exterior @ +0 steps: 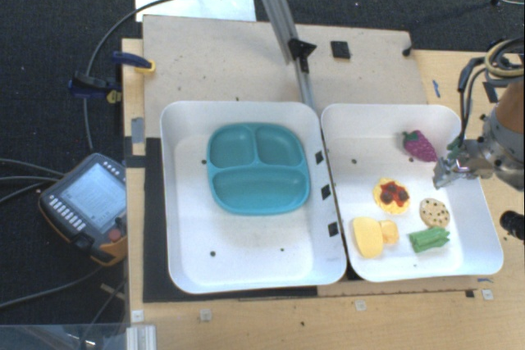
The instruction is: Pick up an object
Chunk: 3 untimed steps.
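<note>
Several toy foods lie in the right bin (361,127): a purple grape bunch (419,145), a small pizza with red topping (392,195), a chocolate-chip cookie (434,213), a green piece (429,238) and a yellow piece (373,236). My gripper (449,170) hangs at the bin's right side, just right of the grapes and above the cookie. Nothing shows between its fingers.
The left bin (189,242) holds a teal divided plate (257,168). A grey pole (275,0) slants down to the bins' far edge. A teach pendant (86,205) and cables lie left of the bench.
</note>
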### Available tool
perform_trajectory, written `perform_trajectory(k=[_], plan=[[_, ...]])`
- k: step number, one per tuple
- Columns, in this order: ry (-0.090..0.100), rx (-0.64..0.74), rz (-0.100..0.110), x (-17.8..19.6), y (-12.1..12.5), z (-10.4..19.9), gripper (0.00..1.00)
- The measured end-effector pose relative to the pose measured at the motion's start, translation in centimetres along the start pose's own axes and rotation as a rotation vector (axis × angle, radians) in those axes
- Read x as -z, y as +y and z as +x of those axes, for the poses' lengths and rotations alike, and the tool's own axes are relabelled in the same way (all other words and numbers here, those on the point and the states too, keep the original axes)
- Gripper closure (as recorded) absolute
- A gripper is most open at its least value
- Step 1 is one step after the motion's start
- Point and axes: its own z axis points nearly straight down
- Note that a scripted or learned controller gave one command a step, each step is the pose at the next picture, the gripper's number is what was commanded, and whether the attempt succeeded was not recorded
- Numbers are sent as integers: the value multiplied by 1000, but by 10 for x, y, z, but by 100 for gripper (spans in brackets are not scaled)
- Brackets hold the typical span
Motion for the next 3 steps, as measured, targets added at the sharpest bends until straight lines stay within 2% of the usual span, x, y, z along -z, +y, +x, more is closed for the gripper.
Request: perform_trajectory(k=[1, 2, 3], plan=[[3, 7, 1, 12, -1, 52, 100], [4, 7, 4, 3, 2, 109, 100], [3, 7, 2, 15, 3, 161, 100]])
